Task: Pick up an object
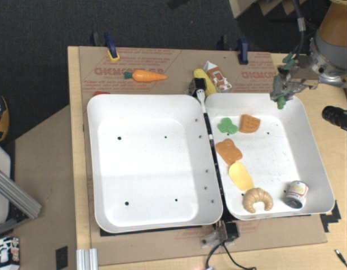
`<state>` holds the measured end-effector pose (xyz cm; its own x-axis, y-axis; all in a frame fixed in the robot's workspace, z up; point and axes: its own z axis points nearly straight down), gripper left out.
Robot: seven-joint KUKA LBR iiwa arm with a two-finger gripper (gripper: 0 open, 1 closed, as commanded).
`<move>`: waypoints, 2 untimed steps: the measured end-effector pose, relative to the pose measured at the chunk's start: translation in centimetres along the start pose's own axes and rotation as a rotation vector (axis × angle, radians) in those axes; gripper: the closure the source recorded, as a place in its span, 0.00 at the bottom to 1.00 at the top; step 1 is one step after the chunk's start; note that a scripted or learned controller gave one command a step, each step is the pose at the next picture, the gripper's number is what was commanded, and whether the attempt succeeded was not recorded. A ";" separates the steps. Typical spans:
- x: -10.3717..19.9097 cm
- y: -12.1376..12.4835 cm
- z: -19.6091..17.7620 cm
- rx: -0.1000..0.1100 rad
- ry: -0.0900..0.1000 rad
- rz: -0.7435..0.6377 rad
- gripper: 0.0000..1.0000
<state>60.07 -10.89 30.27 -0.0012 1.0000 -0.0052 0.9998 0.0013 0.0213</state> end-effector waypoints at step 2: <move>14.5 5.0 -13.3 0.009 0.006 -0.008 1.00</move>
<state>64.76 3.70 43.65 -0.0093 1.0000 0.0009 0.9999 0.0093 0.0121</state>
